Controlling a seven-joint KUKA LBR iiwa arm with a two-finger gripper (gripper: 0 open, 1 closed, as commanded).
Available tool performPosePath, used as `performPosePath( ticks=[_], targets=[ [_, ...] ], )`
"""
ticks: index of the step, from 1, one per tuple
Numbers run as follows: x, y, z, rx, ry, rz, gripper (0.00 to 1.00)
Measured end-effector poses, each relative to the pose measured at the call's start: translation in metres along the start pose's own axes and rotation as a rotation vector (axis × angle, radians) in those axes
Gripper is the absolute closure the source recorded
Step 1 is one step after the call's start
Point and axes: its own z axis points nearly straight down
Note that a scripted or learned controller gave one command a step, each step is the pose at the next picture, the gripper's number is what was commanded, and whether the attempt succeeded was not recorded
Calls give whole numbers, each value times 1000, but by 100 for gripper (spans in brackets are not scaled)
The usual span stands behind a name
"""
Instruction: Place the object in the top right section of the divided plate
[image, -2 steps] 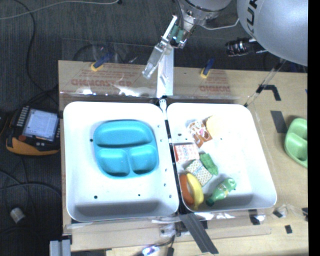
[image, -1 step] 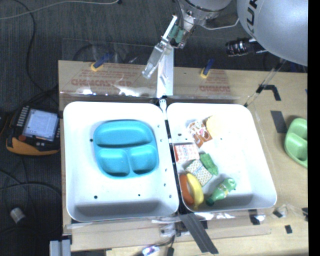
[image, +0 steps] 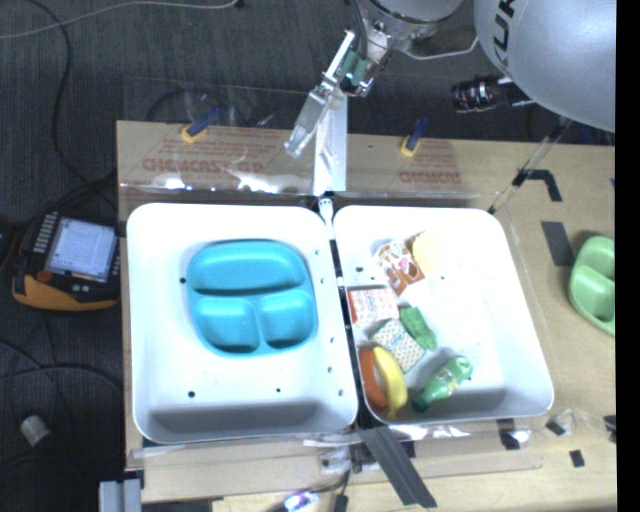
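Camera view: we see the arm (image: 545, 50) reach in from the upper right, wrist high above the far edge of the counter (image: 470, 165). The gripper (image: 305, 140) hangs tilted down-left, beyond both bins; whether it is apart or together, we cannot tell. The blue divided plate (image: 250, 295) lies in the left bin (image: 150, 330), bare room all around it. The right bin (image: 510, 330) holds packets, a banana (image: 388, 375) and a green bottle (image: 440, 383), crowded against the inner wall.
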Motion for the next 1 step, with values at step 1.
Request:
performPosePath(
  ticks=[1],
  targets=[
    [0,0,0,0,0,0,0]
  ],
)
